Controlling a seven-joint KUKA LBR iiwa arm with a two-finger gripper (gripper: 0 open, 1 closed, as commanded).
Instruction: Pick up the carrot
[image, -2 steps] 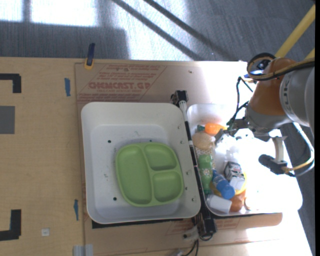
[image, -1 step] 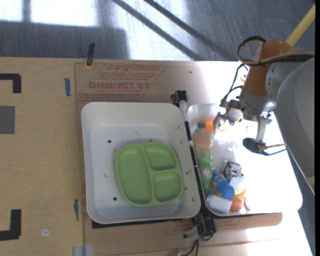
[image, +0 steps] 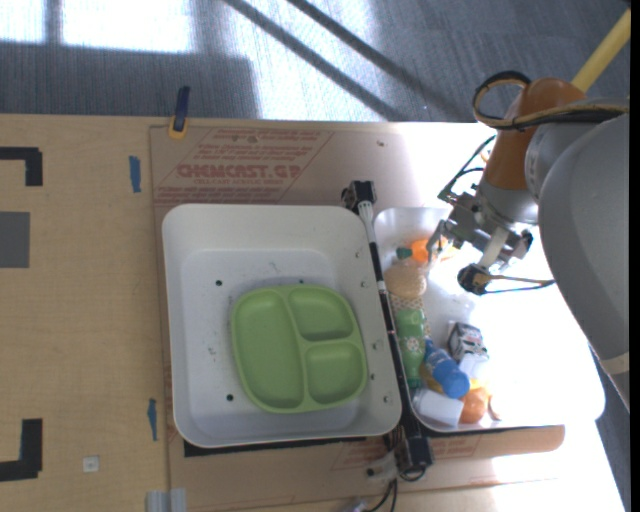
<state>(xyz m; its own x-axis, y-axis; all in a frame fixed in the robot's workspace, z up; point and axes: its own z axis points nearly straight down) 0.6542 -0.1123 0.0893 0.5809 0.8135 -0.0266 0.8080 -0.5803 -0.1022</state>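
At the near end of the right bin (image: 520, 415), well apart from the gripper, lie a white cup (image: 436, 406), a round orange thing (image: 477, 405) and a blue piece (image: 447, 377). Further in, along the wall shared with the left bin (image: 190, 300) where a green plate (image: 297, 346) lies, come a green bottle (image: 410, 335) and a tan piece (image: 406, 282).

Behind these, just beside the gripper (image: 455, 232) on its left-bin side, is a small orange thing with a bit of green - I take it for the carrot (image: 418, 252). It seems to lie free, with nothing around it. Whether the gripper is spread or closed I cannot tell.

I judge this is the approach step - the grasp is not made. The next move calls for shifting a little toward the shared wall and going down over the carrot without hitting the wall or the tan piece.
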